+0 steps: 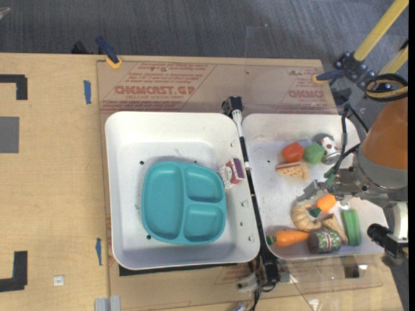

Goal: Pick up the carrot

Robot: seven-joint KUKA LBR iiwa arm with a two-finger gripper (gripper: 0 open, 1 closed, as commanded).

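Carrot [290, 238] by bin's near rim, pincer [324, 196] above toys

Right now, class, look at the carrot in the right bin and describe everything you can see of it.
The carrot is a small orange toy, plastic by its look, with a green stub at its left end. It lies flat, roughly level across the picture, near the front edge of the right bin. Its right end meets a dark can, and a tan pretzel-like piece sits just behind it. The gripper is above the pile, not on the carrot.
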